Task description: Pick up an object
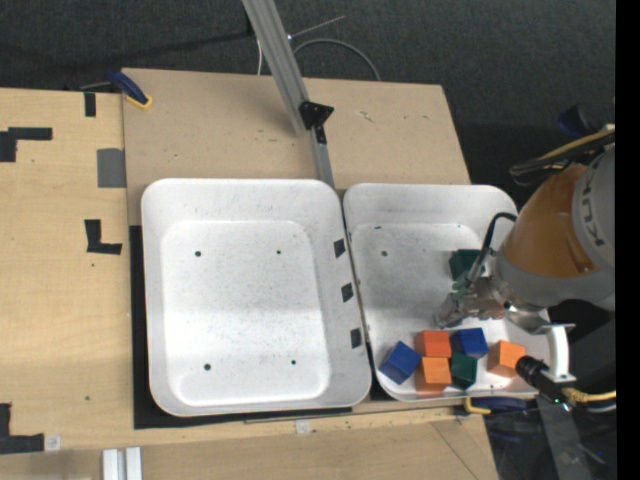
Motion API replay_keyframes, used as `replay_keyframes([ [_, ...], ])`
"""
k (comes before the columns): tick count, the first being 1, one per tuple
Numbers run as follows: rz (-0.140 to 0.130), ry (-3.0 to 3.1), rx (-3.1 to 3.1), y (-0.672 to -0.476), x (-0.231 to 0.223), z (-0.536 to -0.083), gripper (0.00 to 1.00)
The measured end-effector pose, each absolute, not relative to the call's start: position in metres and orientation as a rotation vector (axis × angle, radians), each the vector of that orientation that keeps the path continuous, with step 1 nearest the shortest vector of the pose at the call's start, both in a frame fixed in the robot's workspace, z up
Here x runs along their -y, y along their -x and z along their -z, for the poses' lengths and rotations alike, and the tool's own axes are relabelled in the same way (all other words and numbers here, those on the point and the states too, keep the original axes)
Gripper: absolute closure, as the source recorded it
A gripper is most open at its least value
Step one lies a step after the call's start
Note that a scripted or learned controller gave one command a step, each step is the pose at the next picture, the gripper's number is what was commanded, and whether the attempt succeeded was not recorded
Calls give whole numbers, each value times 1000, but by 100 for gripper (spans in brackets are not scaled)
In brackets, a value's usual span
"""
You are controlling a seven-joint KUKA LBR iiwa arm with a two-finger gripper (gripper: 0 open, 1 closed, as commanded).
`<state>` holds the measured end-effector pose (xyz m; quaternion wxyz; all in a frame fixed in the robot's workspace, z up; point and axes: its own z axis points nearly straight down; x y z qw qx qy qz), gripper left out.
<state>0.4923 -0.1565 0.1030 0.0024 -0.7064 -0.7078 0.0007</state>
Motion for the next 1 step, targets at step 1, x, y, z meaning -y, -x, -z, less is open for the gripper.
replay_keyframes([
  [1, 3, 2221, 2225, -486, 150, -157, 100],
])
